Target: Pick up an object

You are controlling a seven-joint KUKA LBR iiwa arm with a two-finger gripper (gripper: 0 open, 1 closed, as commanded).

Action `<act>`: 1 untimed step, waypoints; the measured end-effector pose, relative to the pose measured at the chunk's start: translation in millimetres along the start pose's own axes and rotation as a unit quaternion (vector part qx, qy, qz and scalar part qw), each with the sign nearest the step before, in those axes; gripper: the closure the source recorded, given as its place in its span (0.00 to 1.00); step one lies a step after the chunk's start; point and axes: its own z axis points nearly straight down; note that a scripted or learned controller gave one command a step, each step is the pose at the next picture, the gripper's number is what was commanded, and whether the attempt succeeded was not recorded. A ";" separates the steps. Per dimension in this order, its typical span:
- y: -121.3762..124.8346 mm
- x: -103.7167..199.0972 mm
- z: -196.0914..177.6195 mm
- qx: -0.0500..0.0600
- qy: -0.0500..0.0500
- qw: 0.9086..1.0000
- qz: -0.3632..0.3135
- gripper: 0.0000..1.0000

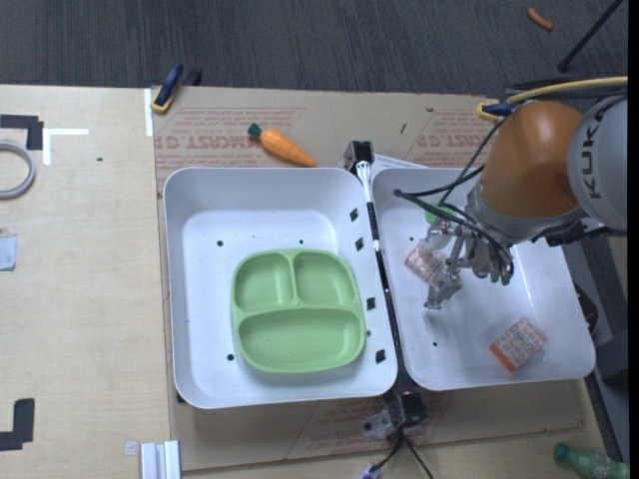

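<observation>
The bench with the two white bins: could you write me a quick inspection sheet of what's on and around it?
Surface: cardboard-covered bench bearing left bin and right bin, side by side.
Job's things: clear packet and orange-and-white packet in the right bin; green divided plate in the left bin.
Clutter: toy carrot behind the left bin; blue-and-yellow clip at the cardboard's far edge; tape roll far left.
Grippers: gripper low over the right bin, beside the clear packet; grasp unclear.
Cables: black cables along the arm; yellow cable behind it.
Surroundings: dark carpet; green bottle at lower right.
</observation>
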 end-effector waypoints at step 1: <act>2.4 -39.5 -0.6 0.000 -0.001 0.984 -0.177 0.00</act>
